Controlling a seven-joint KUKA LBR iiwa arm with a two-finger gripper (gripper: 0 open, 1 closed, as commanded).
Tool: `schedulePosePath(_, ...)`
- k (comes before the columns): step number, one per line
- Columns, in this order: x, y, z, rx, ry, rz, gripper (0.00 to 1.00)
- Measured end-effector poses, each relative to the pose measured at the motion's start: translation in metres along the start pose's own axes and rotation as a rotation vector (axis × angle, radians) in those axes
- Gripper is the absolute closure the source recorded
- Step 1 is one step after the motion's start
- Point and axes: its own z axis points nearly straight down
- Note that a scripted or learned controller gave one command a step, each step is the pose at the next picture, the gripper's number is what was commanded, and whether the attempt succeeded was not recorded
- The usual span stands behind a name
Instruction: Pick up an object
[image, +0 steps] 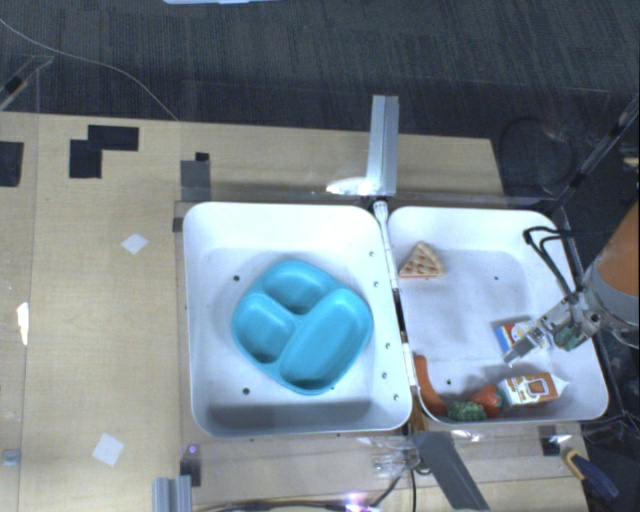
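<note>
Gripper (530, 342) hovers low over the small carton (512, 333) in the right bin (470, 290), positioned, I judge, for a grasp; whether it is open or closed I cannot tell.

Glossy blue plastic tray (302, 325); smooth white bins (210, 400); matt wood bench (90, 330).
</note>
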Motion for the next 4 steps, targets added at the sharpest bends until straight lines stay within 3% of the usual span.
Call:
schedulePosePath(1, -0.032, 0.009, 0.063, -0.009, -0.011, 0.225, 0.0)
schedulePosePath(2, -0.032, 0.016, 0.048, -0.02, -0.015, 0.217, 1.0)
schedulePosePath(3, -0.044, 0.028, 0.01, 0.001, 0.001, 0.216, 1.0)
schedulePosePath(4, -0.044, 0.027, 0.01, 0.001, 0.001, 0.216, 0.0)
